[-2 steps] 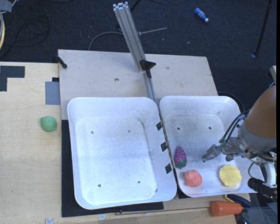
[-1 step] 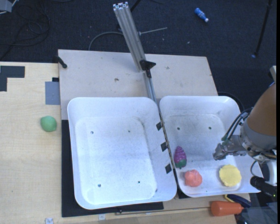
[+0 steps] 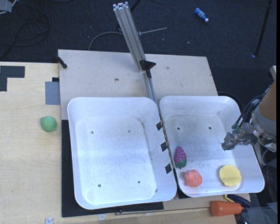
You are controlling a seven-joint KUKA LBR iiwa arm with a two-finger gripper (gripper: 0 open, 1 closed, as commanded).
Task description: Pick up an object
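No brand, label or legible writing appears on any item. The bench [image 3: 107, 73] is a pale flat board carrying two shallow white bins with rounded corners and lightly speckled floors. The left bin [image 3: 79, 111] and the right bin [image 3: 224, 101] sit side by side, joined by small black clips along their shared edge. A ribbed grey metal rail [image 3: 130, 31] runs diagonally down to the junction of the bins. The arm enters from the right; its gripper [image 3: 227, 143] hangs over the right bin's right half, above the yellow disc. Whether its jaws are spread or closed cannot be told. In the right bin: a flat, round yellow disc [image 3: 230, 175] near the front right corner, a lumpy red piece [image 3: 193, 178] beside it, and a knobbly purple-and-green cluster [image 3: 179, 156] near the left wall. A smooth green ball [image 3: 48, 123] lies on the wooden surface left of the bins.
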